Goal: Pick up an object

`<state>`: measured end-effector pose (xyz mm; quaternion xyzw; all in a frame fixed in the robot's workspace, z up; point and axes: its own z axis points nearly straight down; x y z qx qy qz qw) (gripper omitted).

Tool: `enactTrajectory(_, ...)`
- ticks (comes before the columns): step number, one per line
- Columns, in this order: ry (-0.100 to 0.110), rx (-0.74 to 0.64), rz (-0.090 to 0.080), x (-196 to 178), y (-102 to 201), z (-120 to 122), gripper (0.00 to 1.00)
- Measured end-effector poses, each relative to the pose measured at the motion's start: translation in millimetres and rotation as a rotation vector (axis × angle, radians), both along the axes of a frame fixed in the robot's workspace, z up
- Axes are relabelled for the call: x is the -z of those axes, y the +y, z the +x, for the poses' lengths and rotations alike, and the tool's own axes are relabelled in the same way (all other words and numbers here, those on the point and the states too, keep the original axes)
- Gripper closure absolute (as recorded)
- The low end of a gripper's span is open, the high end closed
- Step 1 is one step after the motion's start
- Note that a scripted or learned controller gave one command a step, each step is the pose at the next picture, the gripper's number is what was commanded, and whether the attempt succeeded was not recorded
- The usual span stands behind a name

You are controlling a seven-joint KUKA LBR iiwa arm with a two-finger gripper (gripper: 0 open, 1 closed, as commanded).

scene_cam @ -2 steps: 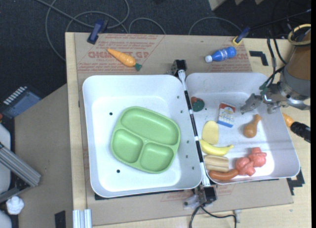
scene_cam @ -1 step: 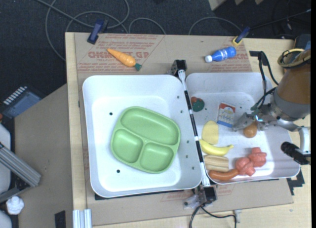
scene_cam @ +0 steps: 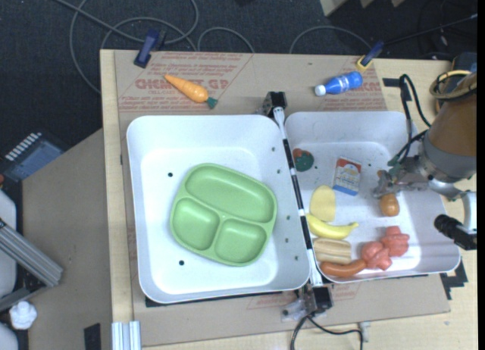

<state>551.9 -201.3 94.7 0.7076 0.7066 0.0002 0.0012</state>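
Note:
The right bin [scene_cam: 356,123] holds several toy foods. They are a green and red ball [scene_cam: 303,160], a small white carton [scene_cam: 347,176], a pale yellow piece [scene_cam: 323,204], a banana [scene_cam: 331,228], a bun [scene_cam: 332,250], a sausage [scene_cam: 342,269], a pink-red lump [scene_cam: 385,248] and a small orange-brown piece [scene_cam: 389,205]. My gripper [scene_cam: 385,182] hangs low at the bin's right side, just above the orange-brown piece and right of the carton. Nothing is visibly held.
The left bin [scene_cam: 151,144] carries a green divided plate [scene_cam: 222,214]. On the cardboard behind the bins lie a toy carrot [scene_cam: 189,89], a blue bottle [scene_cam: 339,84] and a blue clip [scene_cam: 148,47]. The arm's grey body [scene_cam: 453,144] overhangs the right bin's right wall.

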Motion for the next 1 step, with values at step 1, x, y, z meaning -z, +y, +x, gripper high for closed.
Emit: enactTrajectory(1, 0.001, -0.004, 0.003, -31.1, 111.5, 7.7, 1.00)
